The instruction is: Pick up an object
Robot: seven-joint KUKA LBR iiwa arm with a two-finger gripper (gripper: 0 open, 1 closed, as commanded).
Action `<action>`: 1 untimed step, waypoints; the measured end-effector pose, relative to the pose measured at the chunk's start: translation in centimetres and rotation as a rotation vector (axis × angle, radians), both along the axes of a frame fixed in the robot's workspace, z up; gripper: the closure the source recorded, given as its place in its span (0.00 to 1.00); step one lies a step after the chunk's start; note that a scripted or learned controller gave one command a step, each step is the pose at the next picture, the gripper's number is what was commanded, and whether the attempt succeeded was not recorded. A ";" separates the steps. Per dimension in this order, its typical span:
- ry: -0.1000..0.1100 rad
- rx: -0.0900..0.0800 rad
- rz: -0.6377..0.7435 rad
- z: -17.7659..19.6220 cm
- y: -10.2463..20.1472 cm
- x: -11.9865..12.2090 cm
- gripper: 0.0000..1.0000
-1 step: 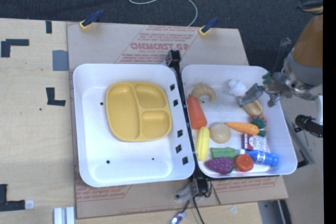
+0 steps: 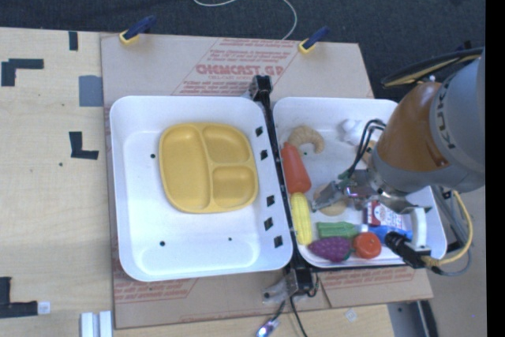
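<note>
The gripper [image 2: 325,200] hangs low in the right bin [image 2: 394,108], reaching for toy food. Whether it grips anything cannot be told. The corn [image 2: 301,219] lies at its 8 o'clock. Next it needs a firm hold.

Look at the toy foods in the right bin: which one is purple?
The bunch of grapes at the bin's near edge. It alone is purple; the corn beside it is yellow, the carrot orange-red, and the tomato red.
</note>
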State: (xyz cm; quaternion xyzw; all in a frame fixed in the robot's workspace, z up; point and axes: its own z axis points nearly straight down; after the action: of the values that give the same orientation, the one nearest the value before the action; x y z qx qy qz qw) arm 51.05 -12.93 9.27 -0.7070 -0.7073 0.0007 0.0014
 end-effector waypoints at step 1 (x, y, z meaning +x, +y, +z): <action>-0.003 0.002 0.006 9.6 8.7 -2.8 0.00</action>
State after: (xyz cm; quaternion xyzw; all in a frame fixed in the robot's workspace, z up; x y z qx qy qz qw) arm 48.23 -4.24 18.82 -0.7048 -0.7094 -0.0009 0.0009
